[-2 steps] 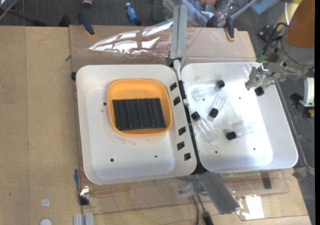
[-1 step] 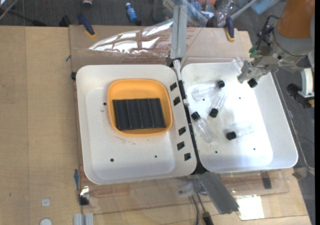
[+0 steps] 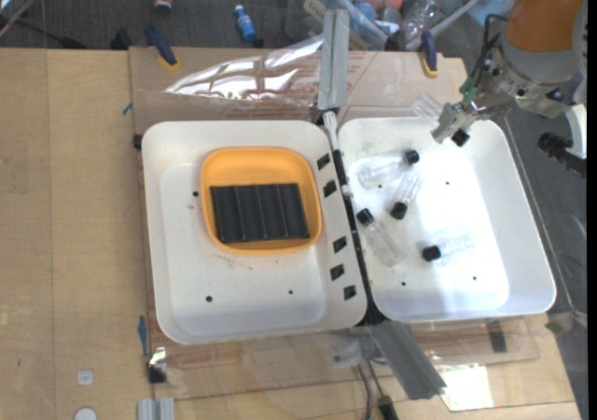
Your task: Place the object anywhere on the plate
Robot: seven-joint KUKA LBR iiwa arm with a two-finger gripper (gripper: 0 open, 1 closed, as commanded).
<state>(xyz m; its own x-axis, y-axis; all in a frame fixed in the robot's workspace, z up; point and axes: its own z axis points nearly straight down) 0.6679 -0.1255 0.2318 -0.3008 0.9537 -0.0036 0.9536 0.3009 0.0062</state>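
My gripper (image 3: pixel 454 124) hovers at the right bin's (image 3: pixel 522 222) 12 o'clock edge, pinching a clear vial with a black cap (image 3: pixel 446 125). The orange plate (image 3: pixel 262 166) with its black ridged insert (image 3: pixel 259 213) sits centred in the left bin (image 3: pixel 177 250). More clear vials (image 3: pixel 403 194) lie scattered at the right bin's 9 o'clock side.

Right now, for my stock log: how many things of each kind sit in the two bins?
orange plate: 1
black ridged block: 1
clear black-capped vials: 5, one of them up at the gripper
Total: 7
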